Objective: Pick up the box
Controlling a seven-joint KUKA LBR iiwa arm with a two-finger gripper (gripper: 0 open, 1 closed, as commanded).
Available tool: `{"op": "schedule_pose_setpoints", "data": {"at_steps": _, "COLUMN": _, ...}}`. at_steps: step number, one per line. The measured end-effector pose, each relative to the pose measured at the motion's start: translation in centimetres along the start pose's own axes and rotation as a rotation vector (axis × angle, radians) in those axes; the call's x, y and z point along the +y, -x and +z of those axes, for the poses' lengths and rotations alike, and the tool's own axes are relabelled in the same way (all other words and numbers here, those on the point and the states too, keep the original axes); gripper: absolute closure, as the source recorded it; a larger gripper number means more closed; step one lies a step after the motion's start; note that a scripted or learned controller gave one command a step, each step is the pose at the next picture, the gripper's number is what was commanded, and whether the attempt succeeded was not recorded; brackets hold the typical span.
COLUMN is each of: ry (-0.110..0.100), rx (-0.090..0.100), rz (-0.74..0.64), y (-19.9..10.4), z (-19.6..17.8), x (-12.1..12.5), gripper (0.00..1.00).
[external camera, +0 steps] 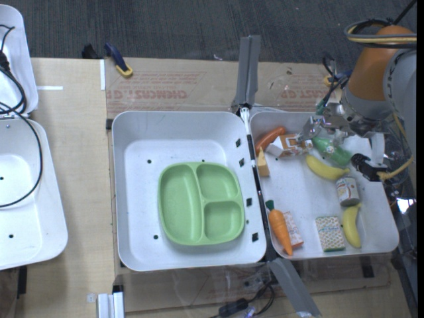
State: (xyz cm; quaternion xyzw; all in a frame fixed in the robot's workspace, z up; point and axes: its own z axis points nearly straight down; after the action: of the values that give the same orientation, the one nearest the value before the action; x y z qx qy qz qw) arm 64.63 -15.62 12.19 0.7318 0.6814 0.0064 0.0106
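1. Two white bins sit side by side; the left bin (pixel 132 177) holds a green divided plate (pixel 202 204).
2. The grey arm (pixel 381 71) reaches in at two o'clock, over the right bin (pixel 377 244).
3. Its gripper (pixel 322 132) hovers at that bin's twelve o'clock; whether it is wide or narrow cannot be told.
4. The box (pixel 329 233), small and pale green, lies flat at five o'clock, beside a banana (pixel 351 225).
5. Its long axis runs twelve to six.
6. A good grasp would likely close across the short sides, clear of the banana.

Gripper (pixel 317 132) seemingly over box (pixel 289 146)
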Motion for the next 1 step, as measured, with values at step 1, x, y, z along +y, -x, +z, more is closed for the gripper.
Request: {"op": "schedule_pose_setpoints", "data": {"at_steps": 1, "ry": 0.001, "rx": -0.002, "rz": 0.113, "y": -5.55, "z": 1.41, "x": 0.74, "gripper": 0.00}}
